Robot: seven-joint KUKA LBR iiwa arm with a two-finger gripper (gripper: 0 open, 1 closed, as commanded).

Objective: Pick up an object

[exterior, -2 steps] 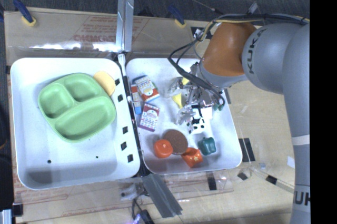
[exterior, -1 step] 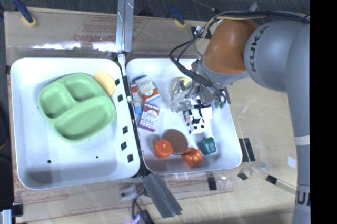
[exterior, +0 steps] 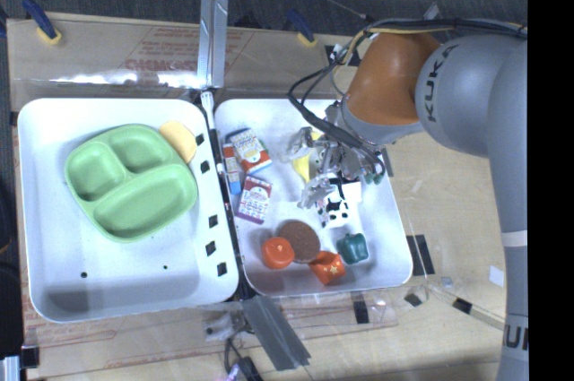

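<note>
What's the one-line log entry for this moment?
arm: over right white bin | gripper: low among toys, near black-and-white cow-patterned block | grasp: unconfirmed

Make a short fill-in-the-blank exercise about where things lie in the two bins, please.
1. The green divided plate lies in the ____ bin.
2. The yellow piece beside that plate touches its upper ____ edge.
3. The gripper is over the ____ bin.
4. The orange ball lies near that bin's ____ wall.

Missing words: left; right; right; lower

Fixed overhead camera, slanted onto both bins (exterior: 36, 191)
</note>
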